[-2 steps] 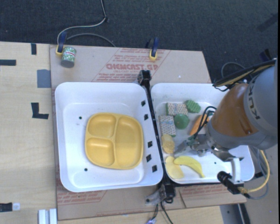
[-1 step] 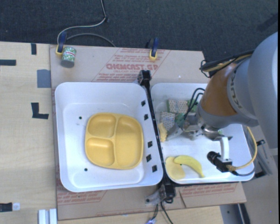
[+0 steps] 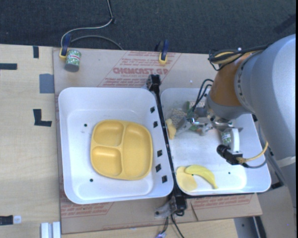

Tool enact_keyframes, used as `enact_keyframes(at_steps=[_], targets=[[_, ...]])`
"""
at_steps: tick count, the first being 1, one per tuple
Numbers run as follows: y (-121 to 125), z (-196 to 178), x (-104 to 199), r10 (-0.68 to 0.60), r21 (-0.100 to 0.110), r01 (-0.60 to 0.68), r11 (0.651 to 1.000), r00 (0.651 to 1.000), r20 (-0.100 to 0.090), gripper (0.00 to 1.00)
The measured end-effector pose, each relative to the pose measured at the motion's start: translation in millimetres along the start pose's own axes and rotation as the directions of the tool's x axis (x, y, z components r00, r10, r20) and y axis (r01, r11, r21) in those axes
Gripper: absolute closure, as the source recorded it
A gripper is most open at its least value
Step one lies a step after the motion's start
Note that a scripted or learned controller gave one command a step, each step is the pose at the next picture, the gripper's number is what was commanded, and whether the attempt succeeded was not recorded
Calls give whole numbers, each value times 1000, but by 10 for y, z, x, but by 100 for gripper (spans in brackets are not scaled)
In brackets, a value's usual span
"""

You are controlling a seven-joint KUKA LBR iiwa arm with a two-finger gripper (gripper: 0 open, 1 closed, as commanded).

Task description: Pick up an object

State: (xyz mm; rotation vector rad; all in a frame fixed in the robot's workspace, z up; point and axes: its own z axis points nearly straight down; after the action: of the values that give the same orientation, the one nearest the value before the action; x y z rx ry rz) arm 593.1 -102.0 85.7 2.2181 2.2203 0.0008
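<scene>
The arm (image 3: 268, 83) runs off the frame's right edge, its wrist covering much of the right bin (image 3: 253, 185); small grey objects (image 3: 181, 117) beneath it are indistinct.

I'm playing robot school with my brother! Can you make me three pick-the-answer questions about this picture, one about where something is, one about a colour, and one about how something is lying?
1. Where is the banana?
A. in the right bin, near its front edge
B. on the yellow plate
C. on the cardboard outside the bins

2. What colour is the plate in the left bin?
A. blue
B. yellow
C. red

3. How does the plate lie?
A. leaning on the bin wall
B. upside down
C. flat, sections facing up

Answers:
1 A, the banana lies low in the right bin, by the front rim.
2 B, the whole plate is yellow.
3 C, its three hollows show from above.
</scene>
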Motion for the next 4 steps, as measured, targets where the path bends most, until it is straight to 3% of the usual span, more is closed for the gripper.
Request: enact_keyframes(at_steps=[1, 2, 3, 4], targets=[[-44, -7, 30, 3, -4, -2, 1000, 1000, 5, 0], [374, 2, 41, 1, 0, -1, 1000, 1000, 5, 0], [375, -94, 59, 0, 2, 0, 1000, 1000, 3, 100], [-165, -992, 560, -2, 2, 2, 1000, 1000, -2, 100]])
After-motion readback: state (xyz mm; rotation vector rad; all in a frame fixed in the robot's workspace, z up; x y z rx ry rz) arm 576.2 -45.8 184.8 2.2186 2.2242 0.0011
